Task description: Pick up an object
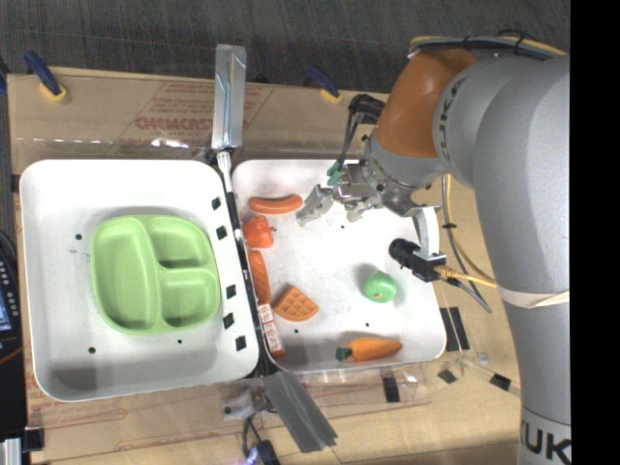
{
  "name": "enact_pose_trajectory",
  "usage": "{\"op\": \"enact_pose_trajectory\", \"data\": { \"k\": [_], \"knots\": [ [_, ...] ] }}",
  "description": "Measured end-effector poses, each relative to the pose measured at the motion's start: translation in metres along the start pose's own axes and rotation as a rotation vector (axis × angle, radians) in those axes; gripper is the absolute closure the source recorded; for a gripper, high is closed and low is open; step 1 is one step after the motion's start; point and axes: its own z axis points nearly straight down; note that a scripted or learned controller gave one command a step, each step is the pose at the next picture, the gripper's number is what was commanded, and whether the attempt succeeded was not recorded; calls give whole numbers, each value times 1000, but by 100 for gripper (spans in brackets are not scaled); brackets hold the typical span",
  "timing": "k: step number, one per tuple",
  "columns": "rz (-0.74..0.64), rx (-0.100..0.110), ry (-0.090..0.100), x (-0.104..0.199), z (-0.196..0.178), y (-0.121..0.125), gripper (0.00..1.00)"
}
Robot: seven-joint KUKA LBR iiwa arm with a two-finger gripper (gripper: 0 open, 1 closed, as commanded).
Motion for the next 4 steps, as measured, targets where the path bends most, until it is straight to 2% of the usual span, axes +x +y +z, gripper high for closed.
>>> {"op": "enact_pose_trajectory", "data": {
  "k": [1,2,3,4],
  "knots": [
    [116,-3,0,31,69,45,0],
    [116,-5,0,30,67,45,0],
    [111,-5,0,31,57,46,100],
    [131,-9,0,56,-26,21,100]
  ]
}}
